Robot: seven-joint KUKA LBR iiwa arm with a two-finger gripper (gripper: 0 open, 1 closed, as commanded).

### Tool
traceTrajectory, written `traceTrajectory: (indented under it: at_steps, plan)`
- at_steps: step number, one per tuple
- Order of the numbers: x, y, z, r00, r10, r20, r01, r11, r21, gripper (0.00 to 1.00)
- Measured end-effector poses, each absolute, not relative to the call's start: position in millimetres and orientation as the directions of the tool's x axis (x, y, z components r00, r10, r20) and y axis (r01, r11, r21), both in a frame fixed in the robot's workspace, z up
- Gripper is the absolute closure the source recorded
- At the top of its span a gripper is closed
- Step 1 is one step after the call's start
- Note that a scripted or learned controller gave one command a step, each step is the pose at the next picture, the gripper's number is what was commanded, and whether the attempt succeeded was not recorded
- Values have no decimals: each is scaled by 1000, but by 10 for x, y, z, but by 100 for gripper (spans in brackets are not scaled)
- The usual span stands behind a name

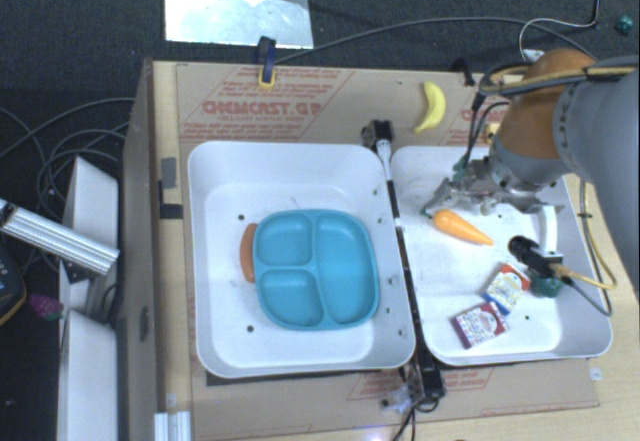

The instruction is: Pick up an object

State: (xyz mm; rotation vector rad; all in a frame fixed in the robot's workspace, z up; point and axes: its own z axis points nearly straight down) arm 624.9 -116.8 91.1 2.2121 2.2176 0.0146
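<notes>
In the right bin an orange carrot lies near the bin's left middle, pointing right. My gripper hangs just above and behind the carrot's thick end, low over the bin floor, and I see nothing held in it. A white and red packet and a dark red packet lie toward the front of the same bin. The grey arm with its orange band comes in from the right.
The left bin holds a blue divided plate with a brown sausage against its left side. A yellow banana lies on the cardboard behind the bins. A black divider runs between the bins.
</notes>
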Motion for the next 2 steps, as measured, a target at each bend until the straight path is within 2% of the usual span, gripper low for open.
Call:
traceTrajectory:
  at_steps: [1, 2]
  plan:
    - [6624, -1377, 1164, -4, 1000, -2, 1000, 4, 5, 0]
    - [5898, -1694, 840, -1, 1000, -1, 1000, 1, 0, 0]
